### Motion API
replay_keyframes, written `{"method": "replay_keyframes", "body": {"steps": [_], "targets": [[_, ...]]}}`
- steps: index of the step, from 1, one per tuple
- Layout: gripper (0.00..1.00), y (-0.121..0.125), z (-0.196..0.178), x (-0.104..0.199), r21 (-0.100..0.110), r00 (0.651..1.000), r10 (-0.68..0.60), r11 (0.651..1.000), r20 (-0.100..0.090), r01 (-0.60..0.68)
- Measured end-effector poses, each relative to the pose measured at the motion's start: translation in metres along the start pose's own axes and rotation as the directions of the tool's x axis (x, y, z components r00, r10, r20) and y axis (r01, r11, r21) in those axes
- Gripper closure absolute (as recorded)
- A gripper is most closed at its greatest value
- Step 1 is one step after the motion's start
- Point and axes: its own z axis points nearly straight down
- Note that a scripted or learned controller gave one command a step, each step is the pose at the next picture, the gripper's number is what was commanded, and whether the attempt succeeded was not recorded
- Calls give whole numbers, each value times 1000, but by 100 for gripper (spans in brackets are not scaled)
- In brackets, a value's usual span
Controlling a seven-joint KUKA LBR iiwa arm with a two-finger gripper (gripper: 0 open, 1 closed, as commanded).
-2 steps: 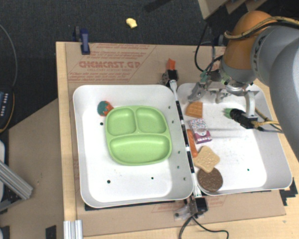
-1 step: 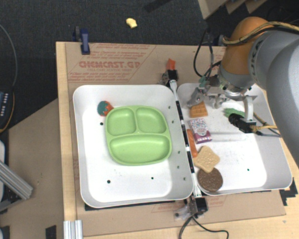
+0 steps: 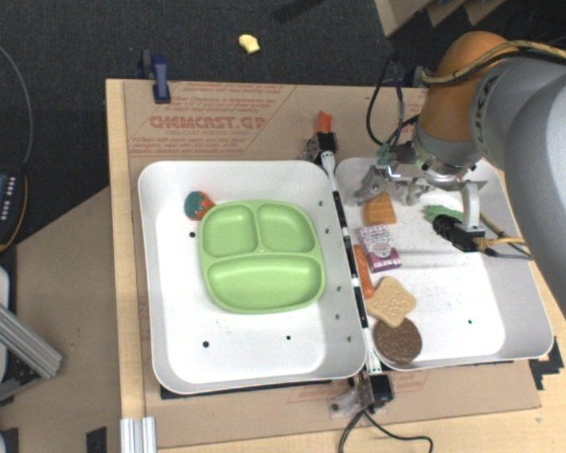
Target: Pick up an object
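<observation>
The jaws [image 3: 403, 181] hang low at the right bin's [image 3: 509, 333] far edge, just above a cracker [image 3: 380, 209]; their spread cannot be told. Nothing looks lifted, so the pick remains undone.

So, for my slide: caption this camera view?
Arm's gripper over right bin food items; green divided plate in left bin.

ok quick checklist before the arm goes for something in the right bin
1. Gripper over the right bin: ok, at its far left corner.
2. Nearest target: ok, orange cracker lies just below it.
3. Target clear of neighbours: not ok, pink packet sits close against it.
4. Jaws open: cannot tell.
5. Anything already held: cannot tell.
6. Green tray out of the way: ok, in the left bin.
</observation>
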Motion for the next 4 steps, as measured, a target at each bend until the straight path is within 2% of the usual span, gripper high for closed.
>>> {"method": "replay_keyframes", "body": {"steps": [1, 4], "targets": [[0, -5, 0, -3, 1, 1000, 1, 1000, 0, -1], [0, 0, 0, 0, -2, 1000, 0, 1000, 0, 0]]}}
